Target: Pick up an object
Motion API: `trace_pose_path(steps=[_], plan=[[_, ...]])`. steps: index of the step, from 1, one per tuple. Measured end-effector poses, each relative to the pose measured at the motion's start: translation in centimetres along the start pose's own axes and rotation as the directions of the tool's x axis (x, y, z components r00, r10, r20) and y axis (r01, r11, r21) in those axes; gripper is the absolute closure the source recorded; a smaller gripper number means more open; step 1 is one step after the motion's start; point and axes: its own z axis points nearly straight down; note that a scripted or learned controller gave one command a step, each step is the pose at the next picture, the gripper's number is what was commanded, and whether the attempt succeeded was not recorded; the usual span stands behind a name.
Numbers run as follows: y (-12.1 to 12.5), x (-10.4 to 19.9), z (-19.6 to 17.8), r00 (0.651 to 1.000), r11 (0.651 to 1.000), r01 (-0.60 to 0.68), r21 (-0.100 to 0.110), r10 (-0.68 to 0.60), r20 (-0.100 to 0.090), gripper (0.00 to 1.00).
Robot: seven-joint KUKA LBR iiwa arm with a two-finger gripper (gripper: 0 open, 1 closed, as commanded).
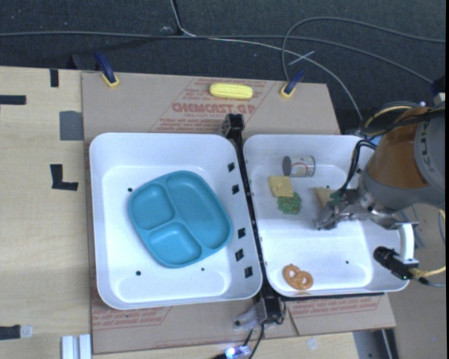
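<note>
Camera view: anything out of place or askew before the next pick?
One stray: a yellow corn cob lies on the cardboard behind the bins, outside both. The blue divided plate sits skewed in the left bin. The right bin's small items look scattered, nothing spilled.

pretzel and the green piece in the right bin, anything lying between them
In the camera view, nothing: only bare white bin floor separates the pretzel from the green piece.

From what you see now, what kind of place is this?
Probably a robotics lab test bench: two shallow white bins on clamped cardboard, toy food such as a small brown pretzel, and a grey robot arm's gripper reaching in.
</note>
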Motion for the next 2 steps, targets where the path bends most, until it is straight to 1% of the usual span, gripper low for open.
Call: trace_pose_path(steps=[1,2], plan=[[1.0,-0.3,-4.9,1.0,1.0,0.001,0.001,-0.001,-0.003,1.0],[1.2,0.4,-10.9,1.0,1.0,0.002,0.001,-0.002,-0.003,1.0]])
